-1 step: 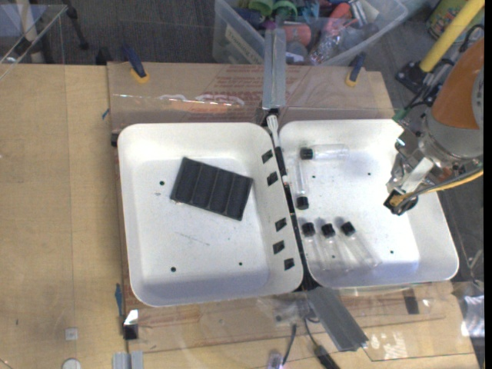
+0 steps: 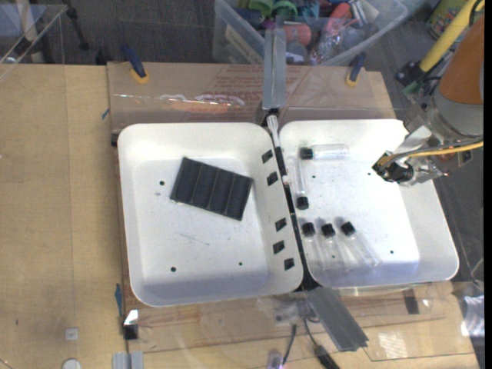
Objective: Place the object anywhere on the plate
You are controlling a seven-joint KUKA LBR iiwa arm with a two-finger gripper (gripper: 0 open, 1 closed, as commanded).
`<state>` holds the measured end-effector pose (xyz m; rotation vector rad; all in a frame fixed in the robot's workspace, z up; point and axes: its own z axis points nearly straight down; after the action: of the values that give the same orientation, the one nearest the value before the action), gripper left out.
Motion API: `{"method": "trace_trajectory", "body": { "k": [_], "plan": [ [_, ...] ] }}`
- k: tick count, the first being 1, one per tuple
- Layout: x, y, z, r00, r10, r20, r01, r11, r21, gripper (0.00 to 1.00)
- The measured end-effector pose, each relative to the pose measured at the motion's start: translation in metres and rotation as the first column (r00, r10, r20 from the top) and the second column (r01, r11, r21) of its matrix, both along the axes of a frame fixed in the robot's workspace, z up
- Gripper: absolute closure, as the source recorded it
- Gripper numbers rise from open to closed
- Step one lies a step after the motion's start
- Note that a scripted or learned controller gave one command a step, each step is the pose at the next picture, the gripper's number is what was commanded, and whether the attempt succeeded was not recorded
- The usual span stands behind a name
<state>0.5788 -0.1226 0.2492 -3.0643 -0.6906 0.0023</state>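
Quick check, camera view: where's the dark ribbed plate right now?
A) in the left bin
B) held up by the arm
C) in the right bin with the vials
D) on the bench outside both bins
A: the dark ribbed plate lies flat in the left bin with nothing on it, while the clear black-capped vials lie in the right bin.

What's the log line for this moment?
arm: over right bin's right side | plate: flat in left bin | vials: five, black-capped, all in right bin | placement: not yet done
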Motion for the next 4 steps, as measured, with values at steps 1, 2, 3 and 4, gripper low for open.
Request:
{"method": "trace_trajectory", "body": {
  "k": [1, 2, 3, 4],
  "plan": [
    [0.0, 0.0, 0.0, 1.0, 0.0, -0.001, 0.0, 1.0, 0.0, 0.0],
    [0.0, 0.001, 0.009, 1.0, 0.005, -0.002, -0.005, 1.0, 0.0, 1.0],
    [0.0, 0.002, 0.009, 1.0, 0.005, -0.003, -0.005, 1.0, 0.0, 0.0],
    [-0.031, 0.035, 0.053, 0.948, 0.318, -0.002, -0.318, 0.948, 0.003, 0.0]
  ]
}}
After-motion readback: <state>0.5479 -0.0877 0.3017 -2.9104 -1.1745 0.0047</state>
